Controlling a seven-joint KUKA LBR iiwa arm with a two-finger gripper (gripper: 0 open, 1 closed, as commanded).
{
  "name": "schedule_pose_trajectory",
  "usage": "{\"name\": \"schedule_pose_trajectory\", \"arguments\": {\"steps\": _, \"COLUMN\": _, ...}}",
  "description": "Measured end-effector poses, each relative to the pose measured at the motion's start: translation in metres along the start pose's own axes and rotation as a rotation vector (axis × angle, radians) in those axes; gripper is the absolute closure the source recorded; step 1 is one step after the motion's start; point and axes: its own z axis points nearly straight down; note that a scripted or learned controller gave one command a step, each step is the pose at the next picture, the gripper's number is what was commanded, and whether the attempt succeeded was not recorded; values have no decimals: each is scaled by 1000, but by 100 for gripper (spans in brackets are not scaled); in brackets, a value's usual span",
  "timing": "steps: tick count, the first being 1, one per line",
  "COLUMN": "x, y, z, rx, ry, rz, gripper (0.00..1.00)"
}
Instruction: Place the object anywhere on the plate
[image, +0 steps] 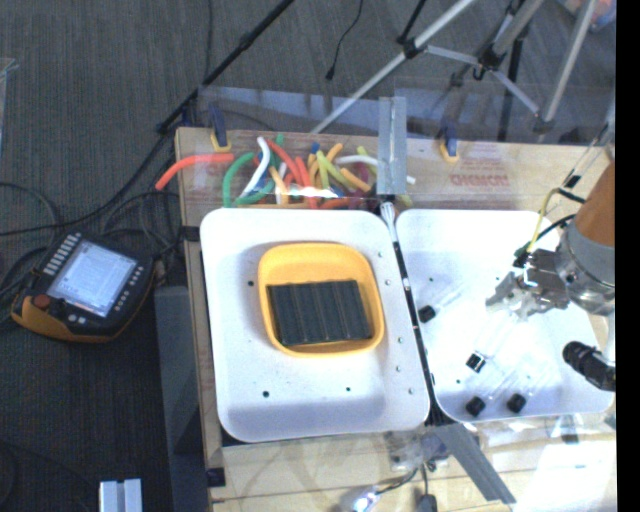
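- Dark ridged block lies flat on the yellow plate, well to the gripper's left in the camera view, in the neighbouring bin.
- Further left than anything else, far from the gripper, a handheld control pendant sits on the floor with its screen lit.
- The left bin holds the plate near its middle.
- Behind both bins, up and left of the gripper, is a tangle of coloured tubes.
- The right bin has small black pieces scattered in it, left of and below the gripper.
- The gripper hangs over the right bin's right half, well apart from the block. It is too blurred to tell whether it is open or closed.
- The arm leads off to the right.
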Motion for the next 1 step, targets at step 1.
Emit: {"name": "schedule_pose_trajectory", "arguments": {"steps": 1, "x": 103, "y": -44, "z": 34, "rx": 1, "ry": 8, "rz": -278, "gripper": 100}}
